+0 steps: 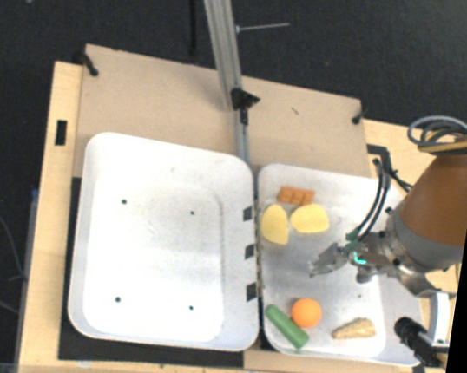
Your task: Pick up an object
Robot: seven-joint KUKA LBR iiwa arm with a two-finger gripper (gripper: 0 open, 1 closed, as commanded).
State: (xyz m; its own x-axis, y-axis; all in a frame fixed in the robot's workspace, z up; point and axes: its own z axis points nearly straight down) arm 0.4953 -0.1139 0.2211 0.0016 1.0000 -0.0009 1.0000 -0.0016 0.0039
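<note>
Over the right bin (382, 358), we see the arm's gripper (327, 262) hovering above bare white floor, its fingers slightly parted with nothing between them. Just beyond its tip lie two yellow pieces (292, 221) beside an orange wafer (295, 196). Nearer the front edge sit an orange ball (307, 312), a green stick (286, 327) and a tan wedge (355, 330).
</note>
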